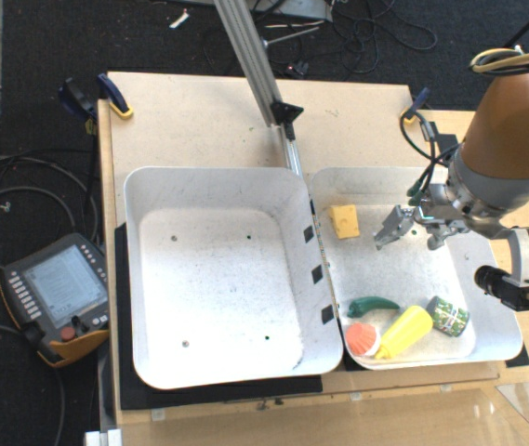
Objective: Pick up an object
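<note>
Camera view: the tool (415,230) hung spread and empty—three o'clock of the yellow block (344,221), presumably its target.

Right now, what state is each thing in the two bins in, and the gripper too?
Gripper: jaws open, nothing between them, over the right bin.
Yellow block: lying flat near the right bin's back left corner, apart from the rest.
Green piece: lying by the front wall.
Yellow bottle: on its side.
Orange round thing: at the bottle's left end.
Green can: tipped over.
Left bin: bare floor.
</note>
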Motion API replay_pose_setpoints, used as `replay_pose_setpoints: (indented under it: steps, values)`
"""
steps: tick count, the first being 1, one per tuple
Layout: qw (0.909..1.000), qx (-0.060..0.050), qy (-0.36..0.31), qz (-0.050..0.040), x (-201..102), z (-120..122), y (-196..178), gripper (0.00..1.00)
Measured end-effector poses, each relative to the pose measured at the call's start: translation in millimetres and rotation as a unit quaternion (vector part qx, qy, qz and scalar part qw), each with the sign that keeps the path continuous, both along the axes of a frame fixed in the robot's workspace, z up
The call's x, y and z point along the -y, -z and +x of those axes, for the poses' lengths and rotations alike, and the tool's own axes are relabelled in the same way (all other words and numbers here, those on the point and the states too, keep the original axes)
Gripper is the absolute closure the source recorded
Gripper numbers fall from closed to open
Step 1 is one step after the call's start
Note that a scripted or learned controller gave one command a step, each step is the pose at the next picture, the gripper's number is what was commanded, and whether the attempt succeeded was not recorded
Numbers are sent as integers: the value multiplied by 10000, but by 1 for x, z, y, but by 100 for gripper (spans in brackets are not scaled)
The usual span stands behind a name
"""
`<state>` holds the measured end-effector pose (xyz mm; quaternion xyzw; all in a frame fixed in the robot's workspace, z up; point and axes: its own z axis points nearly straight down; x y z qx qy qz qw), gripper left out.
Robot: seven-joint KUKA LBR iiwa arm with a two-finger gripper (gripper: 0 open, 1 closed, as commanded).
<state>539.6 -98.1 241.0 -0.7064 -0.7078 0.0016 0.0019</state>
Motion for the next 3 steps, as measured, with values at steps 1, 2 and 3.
replay_pose_setpoints:
  steps: [1,2,3]
  values:
    - [10000,23,13,-2,0,1,-2,0]
    - [10000,-12,18,3,1,-5,61,0]
    - [10000,-5,18,0,9,-1,118,0]
